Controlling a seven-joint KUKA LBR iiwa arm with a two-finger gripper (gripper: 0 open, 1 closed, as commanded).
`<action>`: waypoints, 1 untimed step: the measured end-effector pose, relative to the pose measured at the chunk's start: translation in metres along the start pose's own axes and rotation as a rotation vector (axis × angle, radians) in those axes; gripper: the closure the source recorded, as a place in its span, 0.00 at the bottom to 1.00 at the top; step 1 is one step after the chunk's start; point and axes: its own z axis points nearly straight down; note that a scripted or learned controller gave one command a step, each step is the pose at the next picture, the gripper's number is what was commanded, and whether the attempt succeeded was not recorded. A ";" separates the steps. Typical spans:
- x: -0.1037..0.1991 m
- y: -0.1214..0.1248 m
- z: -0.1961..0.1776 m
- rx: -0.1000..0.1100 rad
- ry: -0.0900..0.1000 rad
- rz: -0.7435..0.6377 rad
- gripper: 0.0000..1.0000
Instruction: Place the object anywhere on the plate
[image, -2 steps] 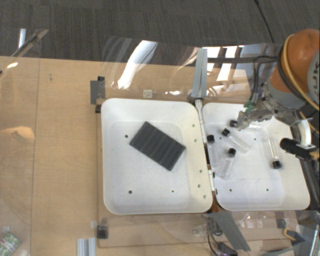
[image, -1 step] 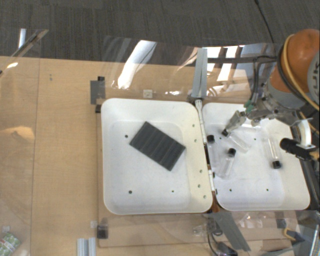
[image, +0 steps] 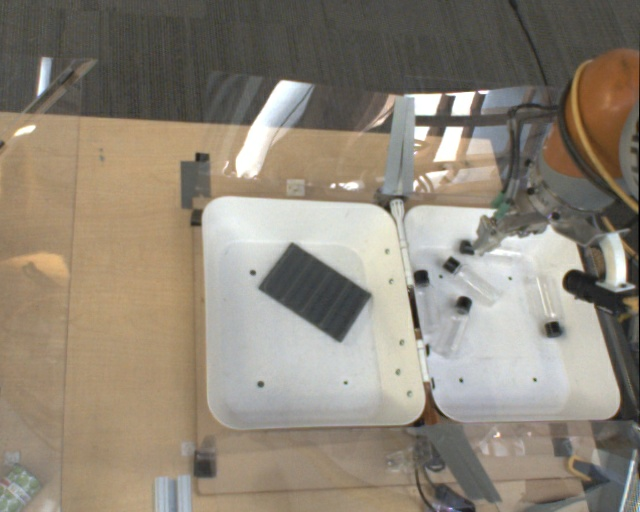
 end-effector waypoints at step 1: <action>0.080 -0.011 0.035 0.016 0.005 -0.100 1.00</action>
